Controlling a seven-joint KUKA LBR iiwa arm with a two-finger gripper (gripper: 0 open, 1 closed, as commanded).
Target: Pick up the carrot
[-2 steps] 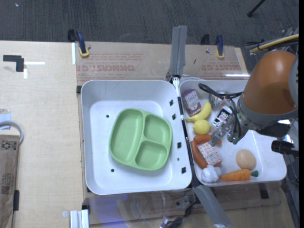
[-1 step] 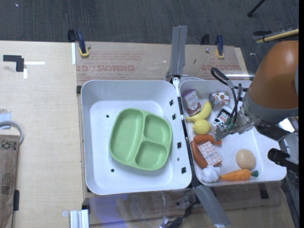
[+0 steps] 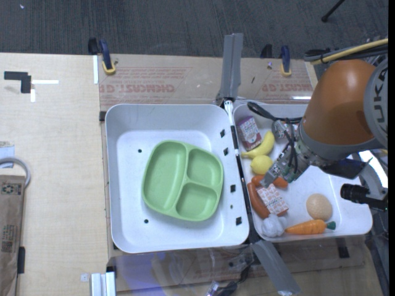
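Pale wood bench under a slanted overhead look, dark carpet behind, two shallow white bins side by side; the left bin carries a green divided plate, matte plastic, three rounded compartments; the right bin is crowded with toy food.

My pincer hangs over the middle of the right bin, low among the clutter, beside a yellow lemon and a banana; my own wrist and orange band cover much of it, so I cannot tell how wide it stands or whether anything sits in it.

The carrot lies at the near edge of the right bin, toward the camera and a little to the arm's side of my pincer, clearly apart from it; its long axis runs almost level across the view, green stub at the right end, taper pointing left toward a whitish garlic-like lump; a tan egg sits just above it. It looks smooth, hard, conical; I judge a grasp across its thicker half safest, since the taper could slip; a red sausage and a printed packet lie between us.
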